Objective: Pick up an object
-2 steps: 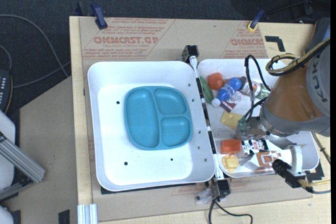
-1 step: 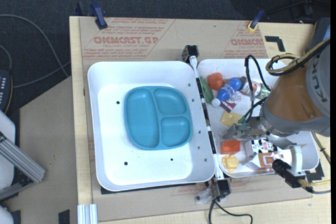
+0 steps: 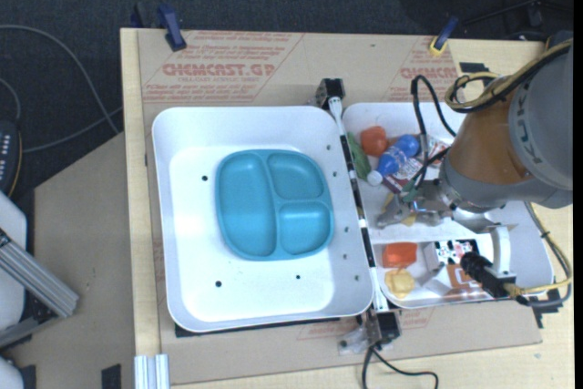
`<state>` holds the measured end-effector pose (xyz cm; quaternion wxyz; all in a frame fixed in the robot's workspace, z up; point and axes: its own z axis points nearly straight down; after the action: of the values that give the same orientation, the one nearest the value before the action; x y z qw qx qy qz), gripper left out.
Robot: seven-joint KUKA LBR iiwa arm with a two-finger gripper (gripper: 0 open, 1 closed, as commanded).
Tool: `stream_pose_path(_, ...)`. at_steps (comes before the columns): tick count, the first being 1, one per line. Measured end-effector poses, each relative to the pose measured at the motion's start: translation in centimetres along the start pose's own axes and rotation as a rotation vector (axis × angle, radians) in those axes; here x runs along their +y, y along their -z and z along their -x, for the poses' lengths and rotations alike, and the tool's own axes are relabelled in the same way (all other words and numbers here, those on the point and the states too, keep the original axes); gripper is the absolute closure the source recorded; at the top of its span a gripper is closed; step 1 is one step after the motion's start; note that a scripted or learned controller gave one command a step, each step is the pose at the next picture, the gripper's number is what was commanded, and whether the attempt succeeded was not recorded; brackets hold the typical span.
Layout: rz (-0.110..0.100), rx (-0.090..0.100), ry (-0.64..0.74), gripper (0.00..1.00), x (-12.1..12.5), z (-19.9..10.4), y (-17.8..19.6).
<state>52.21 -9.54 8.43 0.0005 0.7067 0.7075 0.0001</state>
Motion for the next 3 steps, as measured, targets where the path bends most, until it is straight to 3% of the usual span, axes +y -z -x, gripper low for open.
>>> stream_pose_path(1, 0.001, -0.001, 0.0, 0.0, 3.2, 1.6, 0.0)
stream_pose_path(2, 0.004, -0.002, 0.001, 1.0, 3.3, 1.6, 1.1)
stream_pose_path(3, 0.003, -0.002, 0.001, 0.0, 3.3, 1.6, 1.1)
